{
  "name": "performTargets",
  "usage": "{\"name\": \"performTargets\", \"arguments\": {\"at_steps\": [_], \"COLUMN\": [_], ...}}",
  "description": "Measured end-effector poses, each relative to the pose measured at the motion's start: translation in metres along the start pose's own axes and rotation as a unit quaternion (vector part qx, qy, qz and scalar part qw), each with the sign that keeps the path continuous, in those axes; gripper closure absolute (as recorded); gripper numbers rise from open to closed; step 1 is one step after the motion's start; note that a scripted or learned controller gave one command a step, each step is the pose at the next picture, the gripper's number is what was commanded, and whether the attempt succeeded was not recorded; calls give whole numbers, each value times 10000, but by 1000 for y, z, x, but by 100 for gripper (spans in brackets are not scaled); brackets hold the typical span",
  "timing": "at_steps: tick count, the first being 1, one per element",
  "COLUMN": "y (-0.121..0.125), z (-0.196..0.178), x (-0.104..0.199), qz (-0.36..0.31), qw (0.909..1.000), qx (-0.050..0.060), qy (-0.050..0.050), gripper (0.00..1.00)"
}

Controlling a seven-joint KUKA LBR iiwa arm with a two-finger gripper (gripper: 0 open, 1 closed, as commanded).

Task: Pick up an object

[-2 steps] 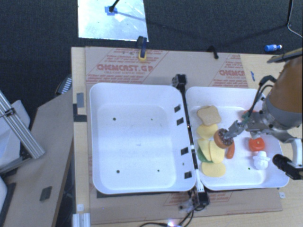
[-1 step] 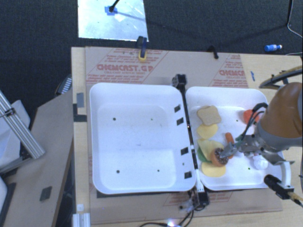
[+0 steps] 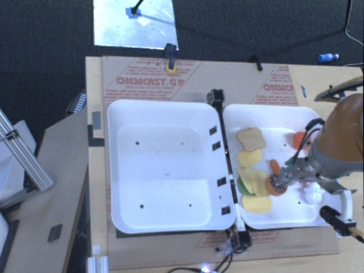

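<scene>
The right white bin (image 3: 267,115) holds several toy food pieces. A tan bread slice (image 3: 250,136) lies at its upper left, with a pale yellow piece (image 3: 248,157) just below it. Lower down lie a green piece (image 3: 245,185), a yellow piece (image 3: 259,180) and another yellow piece (image 3: 257,204). A small orange piece (image 3: 274,165), a red-orange piece (image 3: 298,138) and a white piece (image 3: 313,195) lie further right. My gripper (image 3: 278,181) is low in this bin, right over a brown-red round piece (image 3: 278,190). The arm's wrist hides part of the bin's right side.
The left white bin (image 3: 165,110) sits beside the right one, with a black divider strip (image 3: 224,152) between them. Both rest on a cardboard sheet (image 3: 148,78). A yellow-and-blue clamp (image 3: 170,58) and a shiny metal plate (image 3: 135,16) lie behind the bins.
</scene>
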State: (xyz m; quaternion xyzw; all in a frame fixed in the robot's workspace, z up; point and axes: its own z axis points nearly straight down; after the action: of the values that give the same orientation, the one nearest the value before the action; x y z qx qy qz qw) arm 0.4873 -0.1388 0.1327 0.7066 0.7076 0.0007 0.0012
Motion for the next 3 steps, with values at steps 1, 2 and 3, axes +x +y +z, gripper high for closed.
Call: {"name": "performTargets", "arguments": {"at_steps": [1, 2, 3], "y": [0, 79, 56], "z": [0, 45, 45], "x": [0, -8, 32], "qz": [3, -18, -12], "qw": [10000, 10000, 10000], "qx": [1, -73, -44], "qy": [1, -10, -11], "gripper": [0, 0, 0]}}
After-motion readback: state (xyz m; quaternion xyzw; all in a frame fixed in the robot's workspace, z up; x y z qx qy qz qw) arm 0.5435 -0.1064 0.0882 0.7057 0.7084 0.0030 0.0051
